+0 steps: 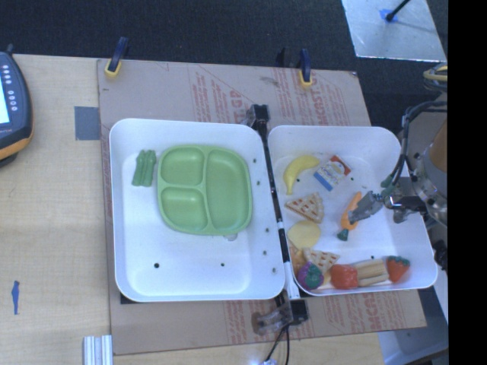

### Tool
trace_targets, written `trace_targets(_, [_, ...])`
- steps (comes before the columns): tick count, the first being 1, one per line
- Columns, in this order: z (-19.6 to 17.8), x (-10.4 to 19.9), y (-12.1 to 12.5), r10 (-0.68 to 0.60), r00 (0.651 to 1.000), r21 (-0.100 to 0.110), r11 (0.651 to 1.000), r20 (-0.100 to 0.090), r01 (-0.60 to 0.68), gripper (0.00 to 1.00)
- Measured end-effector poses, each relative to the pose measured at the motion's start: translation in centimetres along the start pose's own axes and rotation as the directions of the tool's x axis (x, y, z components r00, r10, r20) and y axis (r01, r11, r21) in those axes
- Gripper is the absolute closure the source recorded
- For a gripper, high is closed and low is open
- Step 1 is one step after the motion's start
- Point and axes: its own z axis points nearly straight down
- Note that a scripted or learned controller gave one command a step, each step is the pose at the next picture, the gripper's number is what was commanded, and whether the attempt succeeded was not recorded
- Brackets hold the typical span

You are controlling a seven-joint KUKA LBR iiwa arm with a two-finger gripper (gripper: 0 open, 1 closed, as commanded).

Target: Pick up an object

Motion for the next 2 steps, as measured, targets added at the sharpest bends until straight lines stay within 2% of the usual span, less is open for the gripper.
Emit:
trace_targets(1, [13.3, -0.9, 5.3, -0.004, 1.0, 0.003, 1.0, 0.0, 0.004, 0.0])
trace_targets(2, [11.7, -1.0, 5.1, -0.003, 1.0, 0.002, 1.0, 0.002, 0.003, 1.0])
